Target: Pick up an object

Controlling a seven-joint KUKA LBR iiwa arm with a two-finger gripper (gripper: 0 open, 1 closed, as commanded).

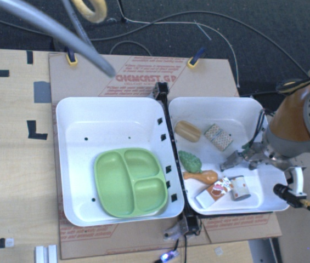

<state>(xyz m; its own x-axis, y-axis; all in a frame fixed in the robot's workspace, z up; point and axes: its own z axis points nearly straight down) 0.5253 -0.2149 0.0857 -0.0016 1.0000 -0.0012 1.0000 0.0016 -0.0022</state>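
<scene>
The arm reaches in from the right, orange band over the right bin's (pixel 253 106) edge, and the gripper (pixel 232 160) hangs low inside that bin, tips toward its middle. Whether it is released or clenched I cannot tell from this slant; nothing shows between its tips. Candidates lie close: a speckled block (pixel 219 136) just beyond it, a small can (pixel 240 188) and a flat white packet (pixel 214 193) on the near side, a tan block (pixel 187 131), a green leafy piece (pixel 190 161) and an orange piece (pixel 201 176) further left. The left bin (pixel 78 119) holds a green divided plate (pixel 131 181), well apart. My read: it is lining up for a descent.
</scene>
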